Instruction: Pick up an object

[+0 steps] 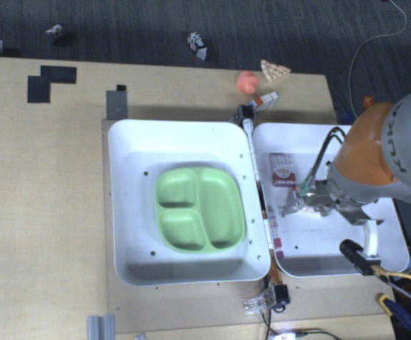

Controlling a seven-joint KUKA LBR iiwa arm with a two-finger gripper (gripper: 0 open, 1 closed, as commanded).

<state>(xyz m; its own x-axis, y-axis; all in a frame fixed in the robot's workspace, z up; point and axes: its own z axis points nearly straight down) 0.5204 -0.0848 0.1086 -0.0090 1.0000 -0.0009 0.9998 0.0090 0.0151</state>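
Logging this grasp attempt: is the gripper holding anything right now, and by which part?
It cannot be told. The gripper is low in the right bin, beside a red-and-white packet, but the view is too blurred to show anything between its fingers.

Green divided tray lies in left bin; claw low in right bin.

A single fixed camera hangs above the table and looks down at a slant, far enough back to take in both white bins, the left bin and the right bin, side by side. The far table edge and a strip of dark floor lie along the top. The arm enters from the picture's right.
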